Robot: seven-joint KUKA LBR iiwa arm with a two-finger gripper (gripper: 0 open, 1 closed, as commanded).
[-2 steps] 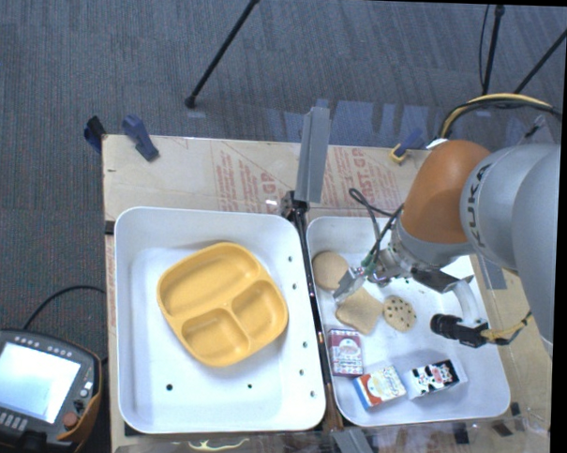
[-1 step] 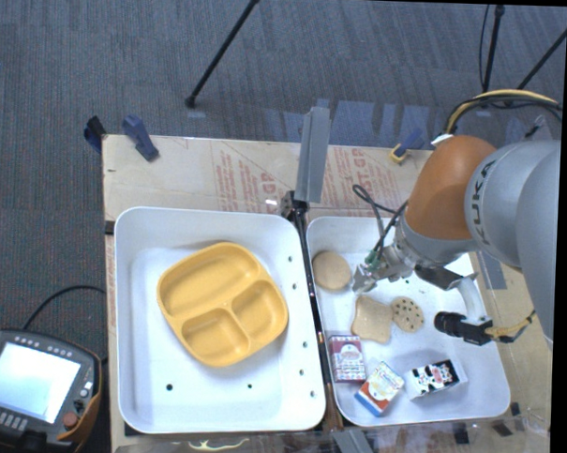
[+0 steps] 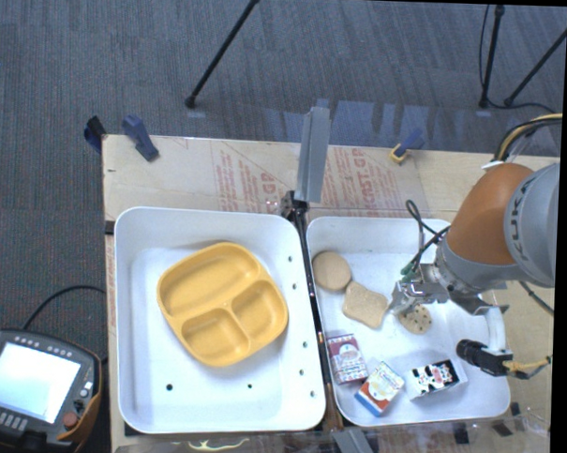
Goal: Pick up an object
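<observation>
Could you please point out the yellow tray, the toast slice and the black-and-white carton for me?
Yellow tray [image 3: 222, 303], camera view, on the ridge between its compartments.
Toast slice [image 3: 365, 304], camera view, on its middle.
Black-and-white carton [image 3: 436, 379], camera view, on its top face.

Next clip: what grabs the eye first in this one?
The big yellow divided tray lying alone in the left bin stands out most. Next comes the arm's orange band at the right, with the gripper low over the right bin, right by a round cookie and a toast-like slice. Three small cartons lie along that bin's near edge.
</observation>
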